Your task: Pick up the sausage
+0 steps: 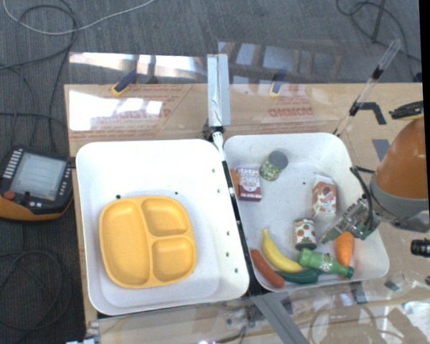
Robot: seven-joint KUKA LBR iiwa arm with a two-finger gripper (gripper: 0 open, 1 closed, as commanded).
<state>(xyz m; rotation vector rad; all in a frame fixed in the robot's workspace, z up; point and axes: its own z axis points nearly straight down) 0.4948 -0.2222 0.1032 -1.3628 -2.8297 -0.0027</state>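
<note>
The sausage [266,268], a reddish-brown link, lies slanted at the front left corner of the right bin [300,146], just left of a yellow banana [277,254]. My gripper [350,223] hangs low over the right side of that bin, under the grey and orange arm [405,166]. It sits above an orange carrot [344,248] and to the right of a small red-labelled can [304,233]. The gripper is well to the right of the sausage, with the banana and can between them. Nothing shows in its grasp.
The right bin also holds a green bottle [325,261], a dark green vegetable [299,276], a red box [249,183], a green-topped can [273,164] and a brown packet [324,198]. A yellow divided plate [147,239] lies in the left bin [149,153]. A teach pendant [29,184] rests off the bench to the left.
</note>
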